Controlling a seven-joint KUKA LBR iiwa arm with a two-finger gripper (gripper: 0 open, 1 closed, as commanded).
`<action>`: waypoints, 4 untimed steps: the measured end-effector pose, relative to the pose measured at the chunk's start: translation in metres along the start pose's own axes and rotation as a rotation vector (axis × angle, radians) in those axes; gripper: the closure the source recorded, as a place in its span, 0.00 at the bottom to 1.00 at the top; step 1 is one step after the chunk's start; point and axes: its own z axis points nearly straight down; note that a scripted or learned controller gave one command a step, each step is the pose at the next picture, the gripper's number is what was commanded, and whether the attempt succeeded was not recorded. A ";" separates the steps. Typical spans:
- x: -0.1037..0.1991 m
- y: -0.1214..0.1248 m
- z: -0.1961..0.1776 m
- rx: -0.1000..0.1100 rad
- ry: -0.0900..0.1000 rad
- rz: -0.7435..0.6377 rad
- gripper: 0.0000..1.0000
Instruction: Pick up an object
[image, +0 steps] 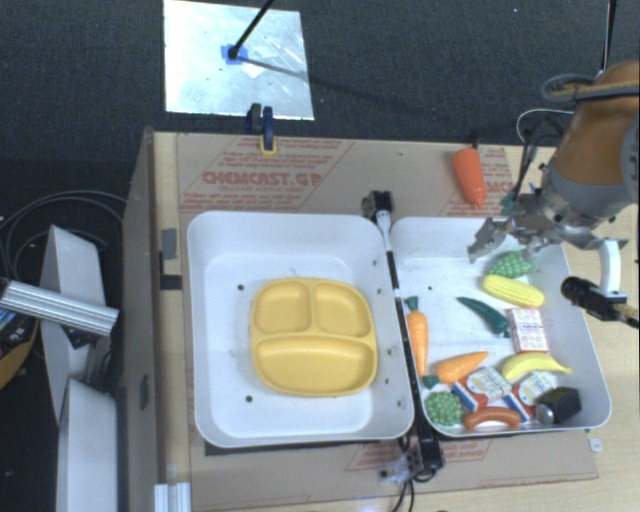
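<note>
My gripper hangs over the far part of the right bin, open, with nothing between its fingers. Just beneath it lies a bumpy green toy, and a yellow corn cob rests next to that. Further toys fill this bin: a dark green pepper, an orange carrot, a banana, a small printed box, a broccoli, a sausage and a black piece. Another carrot lies along the divider between the bins.
The left bin holds a yellow divided plate. An orange carrot lies outside the bins on the cardboard behind the right bin. A clamp sits at the far end of the divider. Cables and a metal bar lie at the left.
</note>
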 end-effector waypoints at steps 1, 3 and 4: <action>-0.036 -0.009 0.012 0.001 -0.001 0.001 0.00; -0.026 -0.041 0.128 0.001 0.000 0.001 0.00; -0.065 -0.102 0.128 0.000 -0.001 0.002 0.00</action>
